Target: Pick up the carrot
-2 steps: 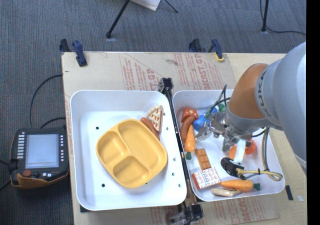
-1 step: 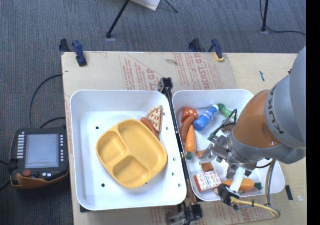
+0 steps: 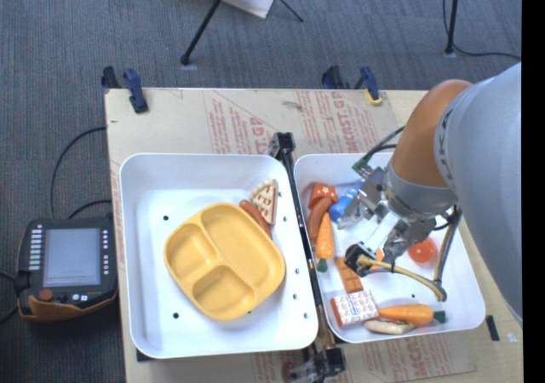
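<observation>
Light's even and bright from overhead; my arm [image 3: 477, 151] looms large and soft-focused at right, throwing faint shadow into the right bin [image 3: 473, 305]. White bins glare slightly; carpet stays dim.

Orange carrot [image 3: 324, 237], tapered, lying roughly upright in frame, centre-right, second carrot [image 3: 407, 314], green-tipped, lying horizontal, lower right

The two bins [image 3: 136, 288] are white. The left one holds a yellow divided plate [image 3: 223, 260] and a toy pizza slice [image 3: 266, 197] in tan with red dots. In the right bin, one carrot [image 3: 324, 238] is orange, another carrot [image 3: 408, 314] is orange with a green stem, and a round tomato [image 3: 422, 249] is red. The counter [image 3: 213, 117] is brown cardboard printed with red lettering. The arm [image 3: 477, 143] is grey with an orange band.
</observation>
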